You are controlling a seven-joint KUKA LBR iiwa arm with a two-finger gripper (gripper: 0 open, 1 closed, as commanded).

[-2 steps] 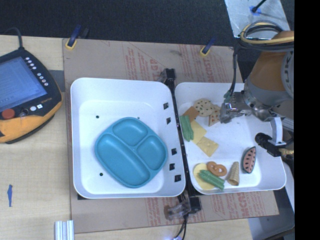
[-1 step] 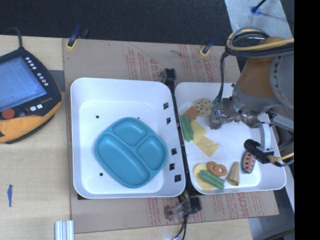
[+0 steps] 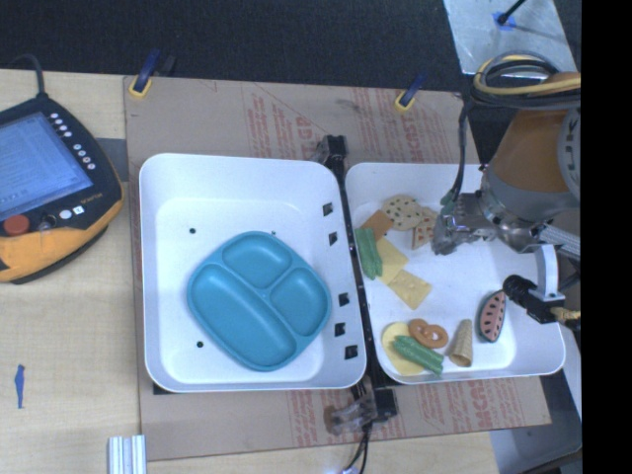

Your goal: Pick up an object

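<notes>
Arm [image 3: 533,156] over right bin [image 3: 513,363] | gripper [image 3: 446,233] beside cookie [image 3: 402,208] | finger gap unclear, possibly nothing held | wrist partly cut off

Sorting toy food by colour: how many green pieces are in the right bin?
2: one green piece near the bin's left wall beside the yellow slices, another on the yellow disc at the front. The arm may hide more.

Grey arm [image 3: 538,181] with orange band, yellow-black cables looped above

Toy food [image 3: 410,286] crowds right bin [image 3: 523,363]; centre open.
</notes>
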